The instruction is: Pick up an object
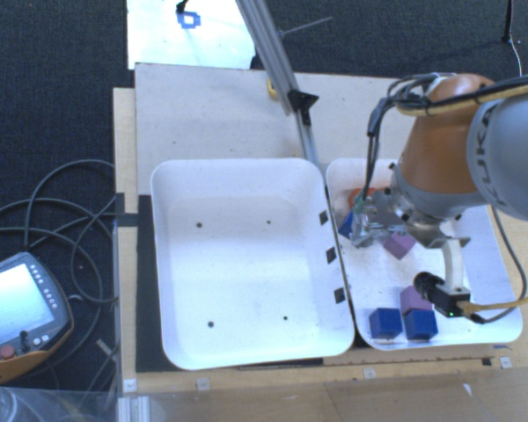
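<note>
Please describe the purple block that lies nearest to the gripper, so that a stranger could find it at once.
Look in the right bin, under the grey and orange arm. Just below the gripper, near the bin's middle, lies a pale purple block, tilted like a diamond. The other purple block is darker and sits lower, beside two blue blocks near the front rim.

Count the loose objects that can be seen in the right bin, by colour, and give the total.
Blue blocks: 3
Purple blocks: 2
Orange object, partly hidden under the arm: 1
Total: 6 visible
</note>
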`<action>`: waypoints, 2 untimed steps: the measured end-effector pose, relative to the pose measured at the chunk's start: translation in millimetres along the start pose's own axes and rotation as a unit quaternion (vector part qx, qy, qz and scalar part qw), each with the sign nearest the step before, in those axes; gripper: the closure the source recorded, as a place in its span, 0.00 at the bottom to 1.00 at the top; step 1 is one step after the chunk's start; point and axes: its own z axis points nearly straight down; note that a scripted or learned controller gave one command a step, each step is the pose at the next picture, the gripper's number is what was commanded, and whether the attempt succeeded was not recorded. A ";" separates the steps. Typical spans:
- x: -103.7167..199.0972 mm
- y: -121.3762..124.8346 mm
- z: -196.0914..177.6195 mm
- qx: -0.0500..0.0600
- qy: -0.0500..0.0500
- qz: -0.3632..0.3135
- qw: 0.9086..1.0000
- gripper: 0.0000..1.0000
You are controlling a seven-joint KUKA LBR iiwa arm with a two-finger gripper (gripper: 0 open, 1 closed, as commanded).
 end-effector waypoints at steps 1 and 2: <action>51.7 0.2 -14.2 -0.001 0.000 0.000 1.000 1.00; 95.2 -2.7 -16.1 0.000 0.000 0.000 1.000 1.00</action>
